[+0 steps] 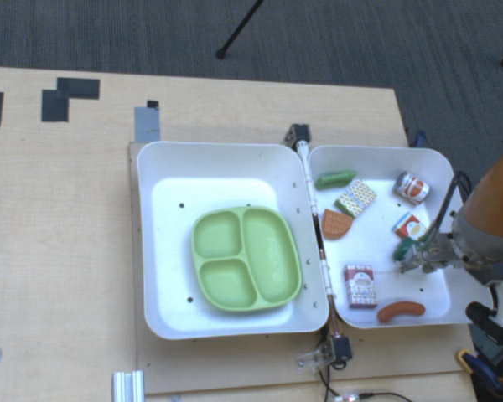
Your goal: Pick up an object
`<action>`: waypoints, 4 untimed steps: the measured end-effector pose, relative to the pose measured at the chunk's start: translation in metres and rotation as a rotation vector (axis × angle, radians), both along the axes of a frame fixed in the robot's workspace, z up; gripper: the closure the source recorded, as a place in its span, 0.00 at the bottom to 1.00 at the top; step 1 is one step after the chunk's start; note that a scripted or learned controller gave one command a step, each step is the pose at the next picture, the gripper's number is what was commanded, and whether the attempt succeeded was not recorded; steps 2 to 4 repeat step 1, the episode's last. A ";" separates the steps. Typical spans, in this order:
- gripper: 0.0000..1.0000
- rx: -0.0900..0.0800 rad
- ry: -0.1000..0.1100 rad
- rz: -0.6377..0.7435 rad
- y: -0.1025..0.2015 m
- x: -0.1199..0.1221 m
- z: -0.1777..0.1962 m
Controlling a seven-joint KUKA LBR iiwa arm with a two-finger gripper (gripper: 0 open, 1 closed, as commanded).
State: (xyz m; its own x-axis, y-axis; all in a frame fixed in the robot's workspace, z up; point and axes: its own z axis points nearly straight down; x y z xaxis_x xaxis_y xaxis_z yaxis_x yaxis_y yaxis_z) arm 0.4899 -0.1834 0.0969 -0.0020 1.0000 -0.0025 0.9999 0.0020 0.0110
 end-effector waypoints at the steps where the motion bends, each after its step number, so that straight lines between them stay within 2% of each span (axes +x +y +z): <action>1: 1.00 0.003 0.006 0.003 0.057 0.054 0.081; 4: 1.00 0.003 0.006 0.003 0.057 0.054 0.081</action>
